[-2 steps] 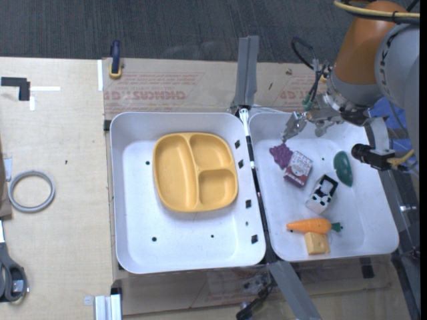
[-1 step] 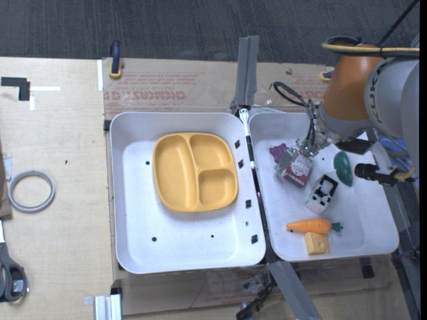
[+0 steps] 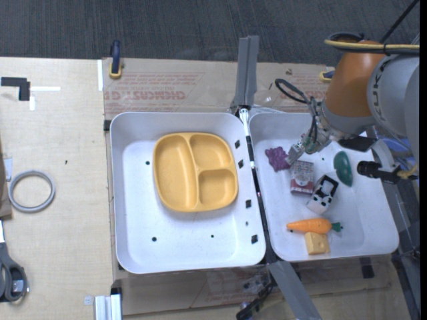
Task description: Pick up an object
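Cheese wedge [image 3: 317,243] beside carrot [image 3: 309,227]; end effector [image 3: 298,151] near purple toy [image 3: 277,157].

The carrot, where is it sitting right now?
The carrot lies in the right bin, near its front edge, just above a yellow block and below a small black-and-white object.

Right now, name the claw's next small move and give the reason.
Probably a short drop straight down: the claw hangs over the right bin, between the purple grape bunch and the small red-and-white carton, with neither seen between its fingers.
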`<move>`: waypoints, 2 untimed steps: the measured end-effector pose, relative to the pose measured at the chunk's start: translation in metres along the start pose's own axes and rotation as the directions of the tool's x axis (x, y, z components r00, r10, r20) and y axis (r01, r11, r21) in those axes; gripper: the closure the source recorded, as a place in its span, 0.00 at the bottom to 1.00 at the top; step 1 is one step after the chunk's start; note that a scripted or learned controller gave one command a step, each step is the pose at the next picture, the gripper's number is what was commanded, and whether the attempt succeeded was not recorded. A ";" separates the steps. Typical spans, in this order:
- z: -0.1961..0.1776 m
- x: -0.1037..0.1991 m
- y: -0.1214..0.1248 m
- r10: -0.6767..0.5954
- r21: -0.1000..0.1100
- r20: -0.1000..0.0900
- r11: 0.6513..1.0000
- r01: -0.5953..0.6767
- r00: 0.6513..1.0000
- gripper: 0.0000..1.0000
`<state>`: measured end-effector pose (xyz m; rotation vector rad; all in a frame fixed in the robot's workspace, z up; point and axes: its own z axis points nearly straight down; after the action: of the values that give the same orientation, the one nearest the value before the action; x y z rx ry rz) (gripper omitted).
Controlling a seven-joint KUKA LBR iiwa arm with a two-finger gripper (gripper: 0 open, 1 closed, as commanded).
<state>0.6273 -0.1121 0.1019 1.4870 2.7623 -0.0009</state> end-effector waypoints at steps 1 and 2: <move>-0.090 0.031 0.013 0.550 0.005 0.000 0.835 -0.550 0.835 1.00; -0.089 0.052 0.046 0.830 0.007 0.003 0.558 -0.830 0.558 1.00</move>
<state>0.6370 -0.0435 0.1905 2.6144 1.7420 -0.0068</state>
